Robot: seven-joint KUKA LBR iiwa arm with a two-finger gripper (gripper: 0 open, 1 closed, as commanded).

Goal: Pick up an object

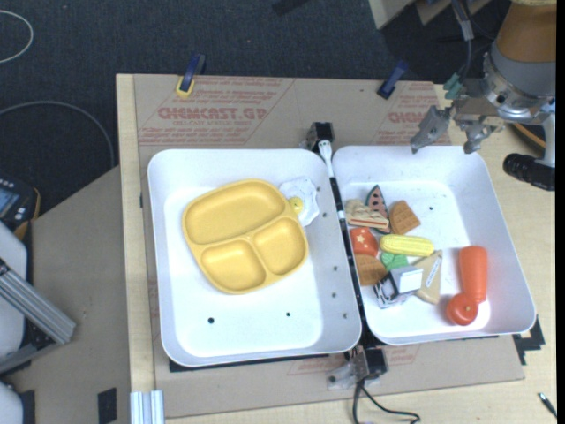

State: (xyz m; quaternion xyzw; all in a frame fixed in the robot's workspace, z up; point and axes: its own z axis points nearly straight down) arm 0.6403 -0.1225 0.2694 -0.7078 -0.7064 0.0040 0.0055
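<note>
My gripper (450,137) hangs over the far rim of the right bin (494,193), open, with nothing between its fingers. Below it, in the left half of that bin, lies a heap of toy food: a yellow corn cob (407,246), a red piece (363,241), a brown slice (403,215), a pizza wedge (375,198) and a small grey-and-white box (407,281). An orange-red bottle (469,283) lies at the bin's right front. All of these are well short of the gripper.
The left bin (168,263) holds a yellow divided tray (244,234) with a toy fried egg (298,200) at its far right corner. Clamps (187,75) sit on the cardboard behind the bins. The arm's orange band (530,25) is at the upper right.
</note>
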